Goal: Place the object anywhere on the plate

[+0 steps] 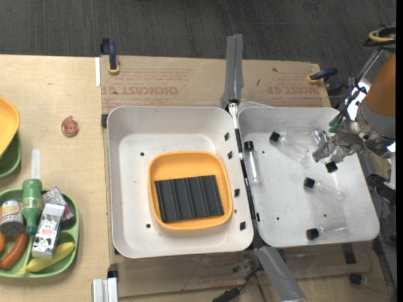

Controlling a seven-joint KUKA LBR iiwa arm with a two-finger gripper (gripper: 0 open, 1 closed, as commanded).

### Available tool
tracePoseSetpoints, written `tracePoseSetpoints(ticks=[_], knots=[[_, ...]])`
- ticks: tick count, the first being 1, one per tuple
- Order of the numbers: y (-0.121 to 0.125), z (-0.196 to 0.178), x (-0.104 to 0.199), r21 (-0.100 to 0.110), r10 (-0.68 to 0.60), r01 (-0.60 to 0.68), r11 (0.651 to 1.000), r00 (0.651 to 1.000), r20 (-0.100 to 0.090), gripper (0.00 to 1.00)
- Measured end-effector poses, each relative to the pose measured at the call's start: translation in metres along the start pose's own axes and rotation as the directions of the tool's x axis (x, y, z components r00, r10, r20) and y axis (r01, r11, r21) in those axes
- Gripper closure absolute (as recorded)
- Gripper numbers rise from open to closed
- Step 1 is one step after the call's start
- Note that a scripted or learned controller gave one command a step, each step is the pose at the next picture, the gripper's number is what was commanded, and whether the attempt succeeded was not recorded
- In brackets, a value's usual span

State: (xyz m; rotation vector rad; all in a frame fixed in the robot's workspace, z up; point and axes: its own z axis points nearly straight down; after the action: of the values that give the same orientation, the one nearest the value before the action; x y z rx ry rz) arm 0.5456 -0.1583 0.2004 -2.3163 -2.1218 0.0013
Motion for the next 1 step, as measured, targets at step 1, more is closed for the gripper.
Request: tracePoseSetpoints(ticks=[1], knots=[[0.1037, -0.0225, 0.022, -0.001, -0.294, 0.294, 0.956, 0.956, 0.002, 1.0]])
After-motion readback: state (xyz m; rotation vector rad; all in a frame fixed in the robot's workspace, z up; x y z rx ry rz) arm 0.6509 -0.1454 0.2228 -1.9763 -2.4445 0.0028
